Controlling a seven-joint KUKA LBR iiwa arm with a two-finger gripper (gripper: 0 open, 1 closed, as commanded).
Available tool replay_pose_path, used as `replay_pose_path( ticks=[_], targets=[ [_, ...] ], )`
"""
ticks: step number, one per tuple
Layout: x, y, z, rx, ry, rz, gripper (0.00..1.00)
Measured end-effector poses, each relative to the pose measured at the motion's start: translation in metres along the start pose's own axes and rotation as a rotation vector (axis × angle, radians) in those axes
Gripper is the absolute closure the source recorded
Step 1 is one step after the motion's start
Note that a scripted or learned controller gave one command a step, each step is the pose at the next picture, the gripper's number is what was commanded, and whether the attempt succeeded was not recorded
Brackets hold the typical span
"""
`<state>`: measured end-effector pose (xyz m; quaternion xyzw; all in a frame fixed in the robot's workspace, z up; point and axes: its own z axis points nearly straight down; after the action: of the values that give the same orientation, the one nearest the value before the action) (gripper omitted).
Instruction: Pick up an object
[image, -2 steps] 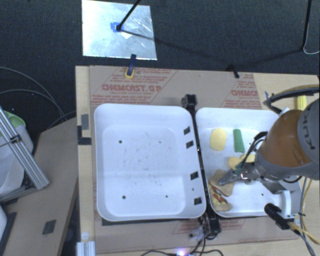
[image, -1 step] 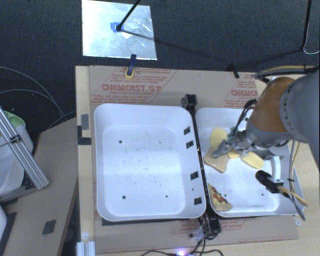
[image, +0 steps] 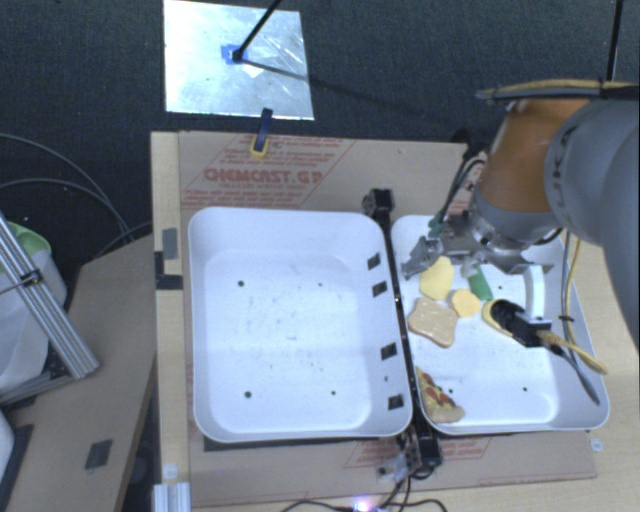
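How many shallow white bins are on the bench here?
2. The left shallow white plastic bin lies mid-bench; the right shallow white plastic bin sits beside it, under the arm, which hides part of it.

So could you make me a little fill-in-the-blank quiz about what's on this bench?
1. The toast slice lies in the ____ bin as the camera sees it.
2. The band above the arm's wrist is coloured ____.
3. The bench bears ____ white bins, the left bin and the right bin.
4. The gripper hangs over the ____ bin.

Missing words: right; orange; two; right
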<state>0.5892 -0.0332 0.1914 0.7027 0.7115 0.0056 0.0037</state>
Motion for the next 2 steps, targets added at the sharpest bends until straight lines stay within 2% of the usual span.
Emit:
replay_pose_path(
  ticks=[1, 2],
  targets=[
    [-0.004, -0.074, 0.007, 0.017, -0.002, 0.012, 0.00],
    [-0.054, -0.037, 0.076, 0.011, -0.004, 0.013, 0.00]
  ],
)
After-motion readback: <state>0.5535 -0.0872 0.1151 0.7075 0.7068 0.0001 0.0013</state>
